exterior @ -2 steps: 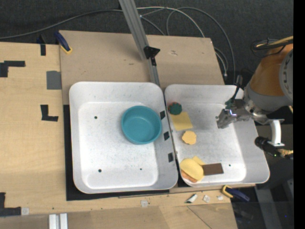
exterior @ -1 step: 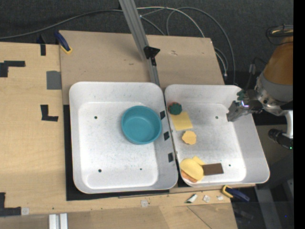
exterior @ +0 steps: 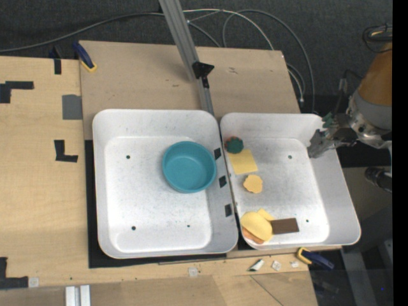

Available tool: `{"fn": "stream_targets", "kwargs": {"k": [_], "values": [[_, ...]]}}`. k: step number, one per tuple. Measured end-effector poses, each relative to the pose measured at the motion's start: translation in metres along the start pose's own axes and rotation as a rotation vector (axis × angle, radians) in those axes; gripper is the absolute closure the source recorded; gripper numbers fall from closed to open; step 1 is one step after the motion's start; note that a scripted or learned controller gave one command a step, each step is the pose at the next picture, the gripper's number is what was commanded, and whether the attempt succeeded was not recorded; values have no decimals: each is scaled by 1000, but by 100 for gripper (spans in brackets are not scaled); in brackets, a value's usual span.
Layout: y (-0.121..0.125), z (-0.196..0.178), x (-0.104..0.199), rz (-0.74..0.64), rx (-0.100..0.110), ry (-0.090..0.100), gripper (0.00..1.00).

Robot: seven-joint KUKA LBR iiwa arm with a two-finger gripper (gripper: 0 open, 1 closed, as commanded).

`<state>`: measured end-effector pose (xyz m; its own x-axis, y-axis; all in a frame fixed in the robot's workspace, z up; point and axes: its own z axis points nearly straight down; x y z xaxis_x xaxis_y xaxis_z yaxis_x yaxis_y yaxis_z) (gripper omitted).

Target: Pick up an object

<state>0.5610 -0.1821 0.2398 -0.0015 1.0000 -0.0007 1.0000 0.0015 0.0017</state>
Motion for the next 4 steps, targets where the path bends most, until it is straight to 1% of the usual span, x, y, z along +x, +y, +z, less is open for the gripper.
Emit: {"fn": "stream_targets", "kwargs": {"k": [2,3,4], "values": [[6,10,91,-4,3,2,100],[6,9,144,-6,3,3,100],[25,4,193,-5,2,2,100]]}}
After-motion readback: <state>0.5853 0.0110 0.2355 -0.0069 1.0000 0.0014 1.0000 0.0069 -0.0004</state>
